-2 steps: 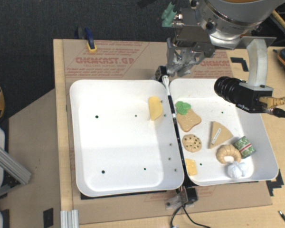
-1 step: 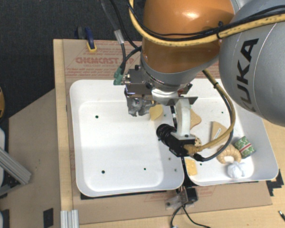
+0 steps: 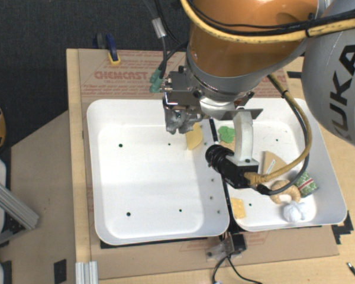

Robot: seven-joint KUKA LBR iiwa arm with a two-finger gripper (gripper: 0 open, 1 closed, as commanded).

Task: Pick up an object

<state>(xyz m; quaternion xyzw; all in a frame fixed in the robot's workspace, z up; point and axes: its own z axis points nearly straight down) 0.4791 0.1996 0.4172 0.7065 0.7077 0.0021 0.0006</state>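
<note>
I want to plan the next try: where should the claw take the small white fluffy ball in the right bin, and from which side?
Take the white ball across its round middle, coming straight down from above. It lies low near the front corner of the right bin, so the wall blocks a side approach. A tan piece touches its upper left edge, so place the pads on its left and right sides, clear of that piece.

A glossy orange band [image 3: 248, 16] wraps the arm, ringed by a yellow cable. Right of the band, the grey shell [image 3: 337, 70] bears black letters. Below the band sit a silver collar and black hoses.
</note>
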